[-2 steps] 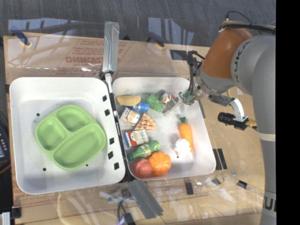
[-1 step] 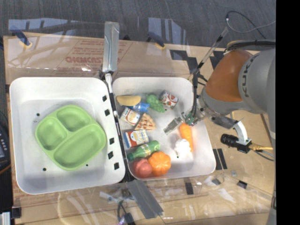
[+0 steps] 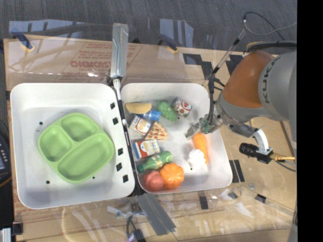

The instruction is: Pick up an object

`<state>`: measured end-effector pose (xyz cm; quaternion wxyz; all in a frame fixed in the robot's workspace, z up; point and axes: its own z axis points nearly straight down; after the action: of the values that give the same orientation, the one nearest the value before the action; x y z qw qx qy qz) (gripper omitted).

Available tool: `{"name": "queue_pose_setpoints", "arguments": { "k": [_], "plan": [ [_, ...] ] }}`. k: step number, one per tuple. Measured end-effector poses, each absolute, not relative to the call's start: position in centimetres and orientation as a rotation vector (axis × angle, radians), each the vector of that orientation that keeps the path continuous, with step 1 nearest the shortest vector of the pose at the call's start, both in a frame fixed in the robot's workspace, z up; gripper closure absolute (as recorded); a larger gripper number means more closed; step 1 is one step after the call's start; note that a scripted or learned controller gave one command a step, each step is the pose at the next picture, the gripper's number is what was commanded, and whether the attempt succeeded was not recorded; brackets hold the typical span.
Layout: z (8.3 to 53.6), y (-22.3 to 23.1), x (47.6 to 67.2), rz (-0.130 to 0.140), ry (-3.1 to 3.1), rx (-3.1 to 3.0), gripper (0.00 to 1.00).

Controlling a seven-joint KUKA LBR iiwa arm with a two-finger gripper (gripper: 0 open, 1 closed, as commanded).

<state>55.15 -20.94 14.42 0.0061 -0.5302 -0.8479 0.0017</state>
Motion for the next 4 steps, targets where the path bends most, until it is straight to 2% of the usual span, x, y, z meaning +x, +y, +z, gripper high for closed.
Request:
{"name": "queue_pose_setpoints", "arguments": {
  "k": [1,2,3,4],
  "plan": [
    [22.3,-18.7,64.0,0.001,-2.743,-1.53,1.0],
    [9.0,-15.3,57.4,0.001,-2.826,-1.359,1.0],
    [19.6,-20.8,56.3,0.002,-2.926,-1.14,1.0],
    [19.4,-20.7,56.2,0.002,-2.924,-1.138,0.0]
  ]
}}
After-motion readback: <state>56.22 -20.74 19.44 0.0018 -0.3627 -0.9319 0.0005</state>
